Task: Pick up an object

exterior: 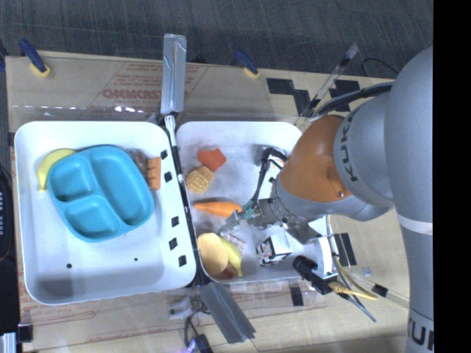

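My gripper [246,223] hangs low in the right bin [235,132], below the orange wrist band. It sits just right of an orange carrot [215,208] and above a yellow and red apple-like fruit [217,254]. A red block [212,157] and a yellow corn piece [199,178] lie further up the bin. The arm hides the bin's right half.
The left bin [44,271] holds a blue divided plate [101,191], with a yellow banana [48,163] at its left edge and an orange item [153,172] at its right. A metal divider [174,72] stands between the bins at the back.
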Robot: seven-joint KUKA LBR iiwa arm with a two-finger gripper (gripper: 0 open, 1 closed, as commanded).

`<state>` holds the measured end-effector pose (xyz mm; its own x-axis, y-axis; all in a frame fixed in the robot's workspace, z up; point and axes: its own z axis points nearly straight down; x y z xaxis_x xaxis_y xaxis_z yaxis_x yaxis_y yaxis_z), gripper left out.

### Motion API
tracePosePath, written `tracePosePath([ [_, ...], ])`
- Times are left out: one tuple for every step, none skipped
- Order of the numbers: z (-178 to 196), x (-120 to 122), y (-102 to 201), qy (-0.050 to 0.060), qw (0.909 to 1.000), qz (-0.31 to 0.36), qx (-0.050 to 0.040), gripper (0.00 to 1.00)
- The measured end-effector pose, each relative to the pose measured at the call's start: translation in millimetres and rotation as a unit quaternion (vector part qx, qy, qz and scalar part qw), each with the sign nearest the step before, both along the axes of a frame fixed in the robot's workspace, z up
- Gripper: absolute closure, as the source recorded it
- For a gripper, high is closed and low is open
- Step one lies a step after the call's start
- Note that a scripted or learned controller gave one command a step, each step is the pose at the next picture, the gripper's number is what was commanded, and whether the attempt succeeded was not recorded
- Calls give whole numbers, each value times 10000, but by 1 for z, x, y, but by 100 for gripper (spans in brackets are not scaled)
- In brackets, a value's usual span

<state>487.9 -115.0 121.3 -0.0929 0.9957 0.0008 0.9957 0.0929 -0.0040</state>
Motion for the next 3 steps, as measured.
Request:
tracePosePath([
  [-31, 42, 8, -12, 9901, 1407, 4, 0],
  [-21, 42, 8, -13, 9898, 1422, 1, 100],
  [48, 61, 17, -14, 10000, 29, -5, 100],
])
